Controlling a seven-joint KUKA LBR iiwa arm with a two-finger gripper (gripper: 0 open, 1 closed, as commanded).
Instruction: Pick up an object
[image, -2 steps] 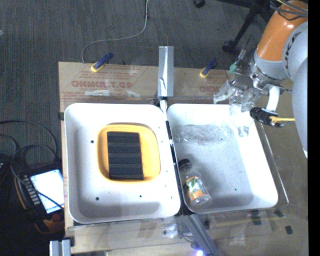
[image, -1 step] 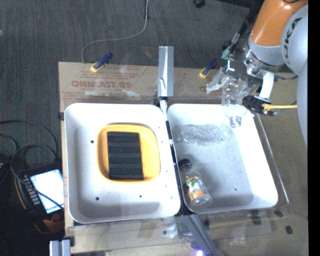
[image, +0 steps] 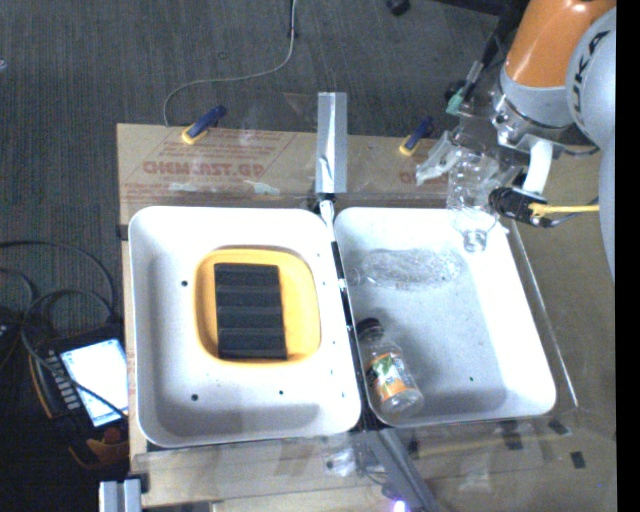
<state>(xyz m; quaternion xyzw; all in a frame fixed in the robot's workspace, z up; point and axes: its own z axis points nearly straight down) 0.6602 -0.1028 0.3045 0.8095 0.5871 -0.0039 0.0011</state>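
Observation:
My gripper (image: 468, 200) hangs over the far right corner of the right bin (image: 500, 330), just inside its back rim. A small clear bottle (image: 388, 372) with a black cap and an orange label lies on its side at the near left of that bin. A crumpled clear plastic piece (image: 405, 266) rests on the bin floor near the back, left of and below the gripper. In the left bin (image: 160, 380) a yellow tray with a black ribbed block (image: 250, 310) lies in the middle.
A metal divider post (image: 331, 140) stands behind the seam between the bins. Blue and yellow clamps (image: 203, 122) hold the cardboard sheet at the back. Cables and a tablet (image: 90, 370) lie on the floor at the left.

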